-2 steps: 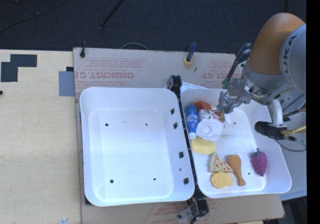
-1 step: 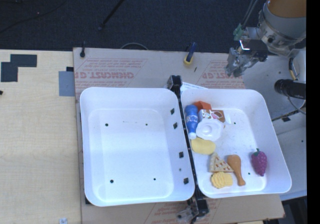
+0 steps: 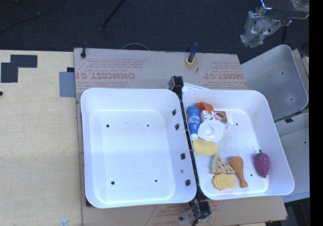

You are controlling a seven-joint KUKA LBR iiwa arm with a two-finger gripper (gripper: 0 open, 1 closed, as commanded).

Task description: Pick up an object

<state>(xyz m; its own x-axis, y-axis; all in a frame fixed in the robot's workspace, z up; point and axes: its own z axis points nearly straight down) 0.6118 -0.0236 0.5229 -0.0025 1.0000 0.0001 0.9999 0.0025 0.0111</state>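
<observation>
Listing contents, right bin [image 3: 275, 119]: blue bottle [image 3: 193, 119], white dish [image 3: 211, 131], orange box [image 3: 205, 106], yellow lemon [image 3: 204, 147], waffle wedge [image 3: 220, 165], drumstick [image 3: 238, 169], corn piece [image 3: 223, 182], purple grapes [image 3: 261, 163]. Left bin [image 3: 101, 101]: bare. Tool [image 3: 255, 31]: parked high at far right, off the worktop, nothing in it; opening cannot be told. Recommended pick: grapes or drumstick, lying apart from the crowded cluster; descend straight, centred, clear of the bin wall.

Even bright light, soft shadows, slight blur.
</observation>
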